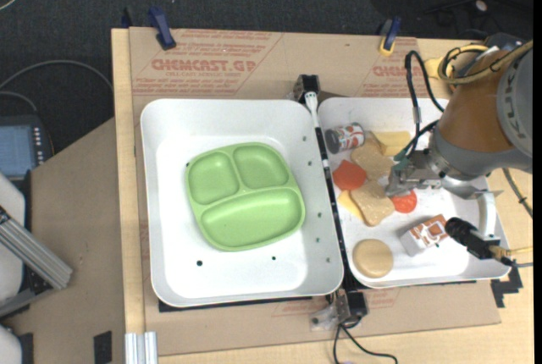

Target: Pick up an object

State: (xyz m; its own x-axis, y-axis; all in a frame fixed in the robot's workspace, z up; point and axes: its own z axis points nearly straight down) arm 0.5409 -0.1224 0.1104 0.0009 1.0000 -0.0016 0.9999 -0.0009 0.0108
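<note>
My gripper [405,183] is down in the right bin [474,269], at its middle. It hovers over or touches a tan bread slice [371,206] and a small red piece [406,202] just below it. Nothing can be seen held. Around it lie an orange-red tomato slice [349,176], another tan slice [369,159], a yellow cheese piece [392,141] and a small red and white can [345,136] on its side. Nearer the front are a round tan bun [373,258] and a small orange, white and grey box [423,233].
The left bin [161,184] holds a green divided plate [246,195]. A raised rim [326,176] separates the two bins. The arm [487,121] reaches in from the right over the right bin's far side. Cardboard [220,57] surrounds the bins.
</note>
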